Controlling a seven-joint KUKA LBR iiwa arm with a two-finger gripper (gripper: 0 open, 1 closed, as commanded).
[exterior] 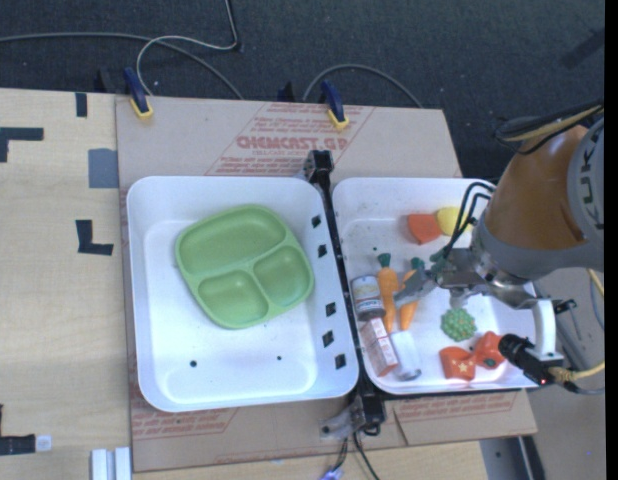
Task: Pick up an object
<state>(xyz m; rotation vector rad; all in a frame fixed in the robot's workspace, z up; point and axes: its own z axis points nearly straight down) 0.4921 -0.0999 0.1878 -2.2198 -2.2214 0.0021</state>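
Note:
My gripper (417,284) hangs low over the middle of the right bin (389,200), reaching in from the right below the arm's orange band. Its tip is right beside an orange carrot (389,290) and may touch it. A small grey-capped jar (366,296) stands just left of the carrot. A pink-labelled tube (380,347) lies below the jar. A green broccoli piece (457,322) lies under the wrist. Two red toy pieces (458,363) sit at the bin's front right. An orange chunk (423,228) and a yellow piece (448,218) lie at the back.
The left bin (149,268) holds a green three-part plate (244,265). A black divider (334,268) runs between the bins. Two clamps (139,96) hold the cardboard sheet at the back, and cables trail across the dark floor behind.

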